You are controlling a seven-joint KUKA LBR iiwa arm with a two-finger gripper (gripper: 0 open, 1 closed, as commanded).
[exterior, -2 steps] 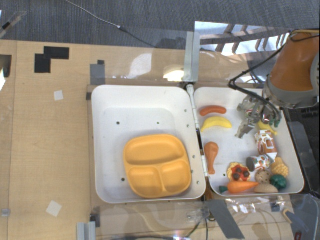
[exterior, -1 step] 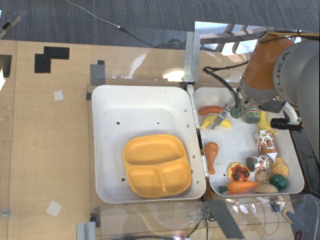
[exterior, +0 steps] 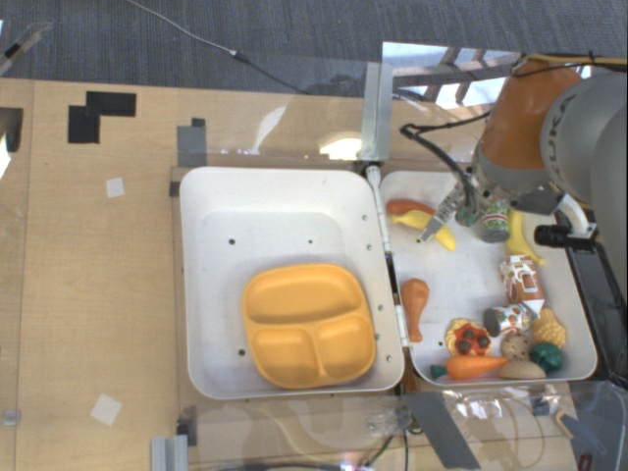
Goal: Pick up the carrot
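Carrot (exterior: 475, 367) lies at the near edge of the right bin (exterior: 471, 263), orange, tip pointing right, touching other toy foods. Gripper (exterior: 438, 222) hangs low over the bin's far-left part, above a yellow banana (exterior: 420, 220), well apart from the carrot; open or closed, cannot tell. Yellow divided tray (exterior: 307, 324) sits in the left bin (exterior: 265, 209).

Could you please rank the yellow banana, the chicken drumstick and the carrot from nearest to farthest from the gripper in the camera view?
1. Yellow banana: far part of the right bin, right beside the gripper.
2. Chicken drumstick: against that bin's left wall, about midway down.
3. Carrot: at the bin's near edge, among the other toy foods.
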